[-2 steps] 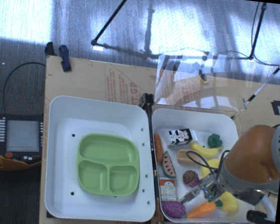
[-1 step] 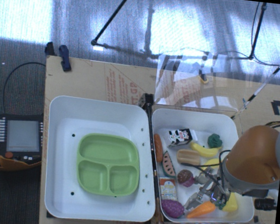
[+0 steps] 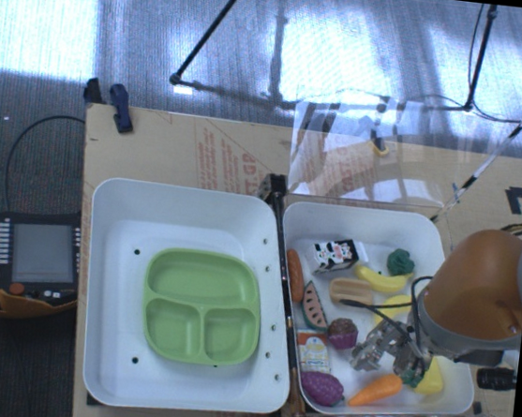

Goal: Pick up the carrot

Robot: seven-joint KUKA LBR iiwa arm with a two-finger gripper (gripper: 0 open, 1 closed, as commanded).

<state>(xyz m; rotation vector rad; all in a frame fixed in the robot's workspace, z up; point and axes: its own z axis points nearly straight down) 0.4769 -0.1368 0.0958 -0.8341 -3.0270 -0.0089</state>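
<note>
Carrot [image 3: 376, 391], orange with a green top, lies near the front wall of the right bin [image 3: 428, 235], tip pointing toward the purple grapes [image 3: 322, 387] at the front left corner. The tool [image 3: 385, 348] hangs just behind the carrot, its metal fingers low among the toys; whether they are spread or clenched cannot be told, and nothing is seen between them. A yellow piece [image 3: 433, 379] lies just beside the carrot's green end. Farther back in the same bin lie a banana [image 3: 380, 281], a green broccoli [image 3: 400, 262], a cow-patterned milk carton [image 3: 337, 256], a watermelon slice [image 3: 315, 306] and a sausage [image 3: 296, 275]. The left bin [image 3: 129, 210] holds a green divided plate [image 3: 202, 306]. Both bins sit on the counter [image 3: 202, 153].
</note>
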